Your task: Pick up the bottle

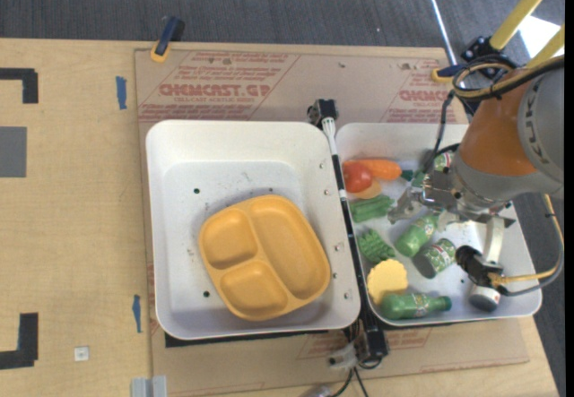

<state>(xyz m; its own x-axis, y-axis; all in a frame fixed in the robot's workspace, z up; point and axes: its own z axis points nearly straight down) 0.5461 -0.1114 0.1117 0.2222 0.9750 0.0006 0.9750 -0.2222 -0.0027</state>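
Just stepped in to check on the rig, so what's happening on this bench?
A grey arm with an orange band reaches into the right bin, its hand low among a clutter of toy food. The green bottle it is meant to pick up lies on its side near the bin's front edge, beside a yellow piece, apart from the hand. A tomato and carrot sit at the back. The left bin holds a yellow divided plate.

arm (525, 131) cut off at right edge, jaws hidden
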